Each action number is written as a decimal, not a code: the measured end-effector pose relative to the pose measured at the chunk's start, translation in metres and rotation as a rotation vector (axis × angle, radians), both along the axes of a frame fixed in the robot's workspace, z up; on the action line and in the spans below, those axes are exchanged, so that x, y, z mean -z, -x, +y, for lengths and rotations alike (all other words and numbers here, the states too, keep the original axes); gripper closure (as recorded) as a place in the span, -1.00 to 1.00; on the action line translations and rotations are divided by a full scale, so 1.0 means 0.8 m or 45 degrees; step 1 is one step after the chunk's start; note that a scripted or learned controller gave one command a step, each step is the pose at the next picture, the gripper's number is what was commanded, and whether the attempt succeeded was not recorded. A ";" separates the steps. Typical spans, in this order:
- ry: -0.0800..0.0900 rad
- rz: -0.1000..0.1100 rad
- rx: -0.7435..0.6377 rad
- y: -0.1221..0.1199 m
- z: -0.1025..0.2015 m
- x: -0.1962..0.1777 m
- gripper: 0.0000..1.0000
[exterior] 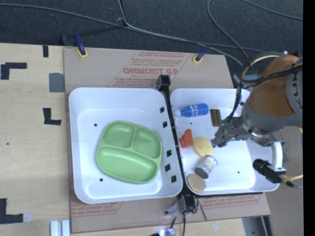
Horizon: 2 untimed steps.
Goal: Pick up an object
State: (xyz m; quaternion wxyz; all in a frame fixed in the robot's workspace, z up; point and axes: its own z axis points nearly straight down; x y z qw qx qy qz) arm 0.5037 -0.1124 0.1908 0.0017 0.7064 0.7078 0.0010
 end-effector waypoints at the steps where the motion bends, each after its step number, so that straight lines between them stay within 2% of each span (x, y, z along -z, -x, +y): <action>1: 0.000 0.003 0.001 -0.001 0.000 -0.024 1.00; 2: -0.003 0.006 -0.007 -0.038 0.067 -0.019 1.00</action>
